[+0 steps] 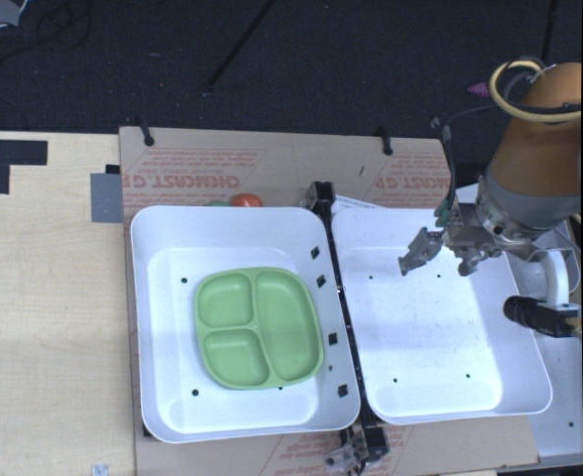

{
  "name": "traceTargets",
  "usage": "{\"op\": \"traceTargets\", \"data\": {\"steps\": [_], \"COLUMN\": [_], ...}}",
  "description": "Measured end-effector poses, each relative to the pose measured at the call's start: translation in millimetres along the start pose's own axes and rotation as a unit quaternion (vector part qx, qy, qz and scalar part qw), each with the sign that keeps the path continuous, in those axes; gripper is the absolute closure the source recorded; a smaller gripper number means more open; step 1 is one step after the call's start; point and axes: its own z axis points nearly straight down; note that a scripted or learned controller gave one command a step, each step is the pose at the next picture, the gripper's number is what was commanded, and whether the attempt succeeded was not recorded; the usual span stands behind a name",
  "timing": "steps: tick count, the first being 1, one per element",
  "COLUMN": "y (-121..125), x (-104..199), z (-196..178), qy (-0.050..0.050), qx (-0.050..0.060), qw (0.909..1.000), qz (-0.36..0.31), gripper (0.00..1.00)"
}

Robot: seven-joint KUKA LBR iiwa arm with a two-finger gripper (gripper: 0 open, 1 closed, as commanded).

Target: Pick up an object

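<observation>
Pale worktop [44, 296] below you: nearest, the green divided plate [259, 326] lies flat in the left bin [158, 266]. Farther right, your end effector [440, 251] hangs over the right bin [515, 385], grip state unreadable. Descend here and you'd likely grab nothing.

Grey arm [534, 157] entering from the right, orange band above the wrist, wrist angled down and leftward, two-finger gripper [440, 254] at its end, dark fingers [417, 255] spread apart, nothing between them
</observation>
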Motion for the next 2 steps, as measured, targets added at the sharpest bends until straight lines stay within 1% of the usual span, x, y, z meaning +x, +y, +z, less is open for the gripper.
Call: {"op": "traceTargets", "data": {"steps": [1,2], "y": [1.8,-1.3], "x": [-0.1,0.5], "z": [-6.7,37.0], "qy": [0.000,0.000], "qx": [-0.006,-0.004], "qw": [1.0000,1.0000], "qz": [-0.001,0.000], "gripper": [0.00,0.00]}}
